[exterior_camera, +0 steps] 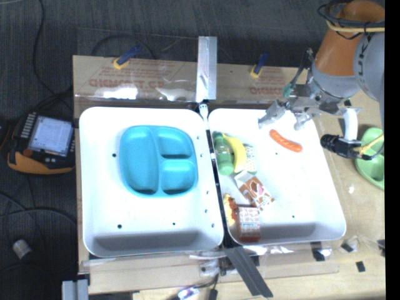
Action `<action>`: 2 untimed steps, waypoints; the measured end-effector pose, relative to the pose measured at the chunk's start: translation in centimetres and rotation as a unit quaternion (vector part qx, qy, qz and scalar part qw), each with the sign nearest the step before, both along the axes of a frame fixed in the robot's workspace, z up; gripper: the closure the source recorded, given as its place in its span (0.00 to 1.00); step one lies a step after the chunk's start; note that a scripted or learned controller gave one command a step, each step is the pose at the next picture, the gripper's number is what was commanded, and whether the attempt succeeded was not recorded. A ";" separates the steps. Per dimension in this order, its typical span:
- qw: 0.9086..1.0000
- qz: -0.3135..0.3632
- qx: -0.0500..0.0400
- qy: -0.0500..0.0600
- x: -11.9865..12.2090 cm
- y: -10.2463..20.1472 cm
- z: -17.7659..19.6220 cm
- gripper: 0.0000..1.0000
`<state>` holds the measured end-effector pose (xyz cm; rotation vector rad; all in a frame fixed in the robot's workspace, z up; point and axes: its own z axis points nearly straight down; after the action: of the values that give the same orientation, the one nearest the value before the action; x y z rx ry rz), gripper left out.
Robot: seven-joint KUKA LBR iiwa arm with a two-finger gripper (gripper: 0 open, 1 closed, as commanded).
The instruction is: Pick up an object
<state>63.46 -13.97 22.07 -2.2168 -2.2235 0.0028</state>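
Likely target: the hot dog [286,140], a small orange-red sausage lying flat on the floor of the right bin [325,186], toward its far right corner and clear of the other items. The gripper [286,114] hangs just above and slightly behind it, arm coming in from the right. Two fingers appear splayed apart, one toward the bin's middle, one toward the right rim, with nothing between them, so jaws look open and empty (view is oblique and the tips are small, so I'd not swear to how wide).

Step in hand, by my read: pre-grasp hover, not yet descended onto anything.

Rest of the right bin, well apart from the sausage: a banana [235,152] touching a green bottle [222,152] against the left wall, a snack packet [256,191] mid-bin, and a red-brown box [245,220] at the near left corner. The left bin [100,186] holds a blue divided tray [159,159].

Next move calls for:
- shifting a little toward the camera to centre over the sausage
- turning the wrist so the jaws close across its short axis
- going down to the bin floor; it's low and round, so a shallow close may roll it away
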 end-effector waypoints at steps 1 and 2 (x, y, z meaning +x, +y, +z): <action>0.999 -0.034 -0.002 0.001 -1.8 -5.1 -6.7 0.00; 0.963 -0.269 0.000 0.000 1.4 -5.7 -12.5 0.00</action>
<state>64.81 -19.67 9.57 -2.7327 -1.5451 0.0014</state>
